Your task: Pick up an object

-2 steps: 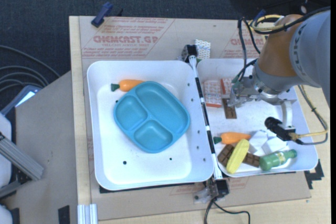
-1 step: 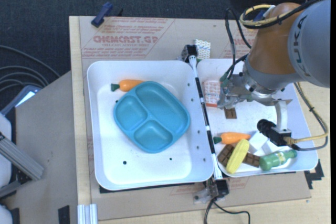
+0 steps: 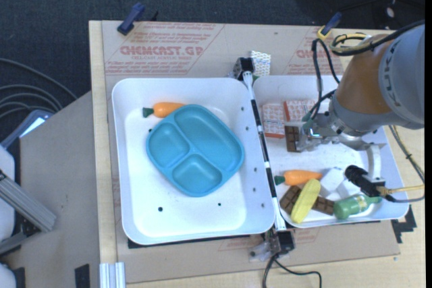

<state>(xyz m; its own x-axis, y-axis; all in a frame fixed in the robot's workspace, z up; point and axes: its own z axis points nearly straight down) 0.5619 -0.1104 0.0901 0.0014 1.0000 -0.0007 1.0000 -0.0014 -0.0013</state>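
Grey arm with orange band sits highest, nearest the lens, reaching in from the right over the right bin. Tabletop under both bins. Left bin holds a blue divided plate with a carrot touching its upper edge.

Right bin is the cluttered one: red-and-white packets at the back, second carrot, corn cob, green item, brown chocolate pieces bunched along the near side.

End effector is low in the right bin, beside a small brown block, just in front of the packets. Open or closed: can't tell, nothing visibly held.

Likely step: closing on the brown block or a packet. To do well: centre over one item, avoid the divider wall just left, lift straight up, confirm the item comes along.
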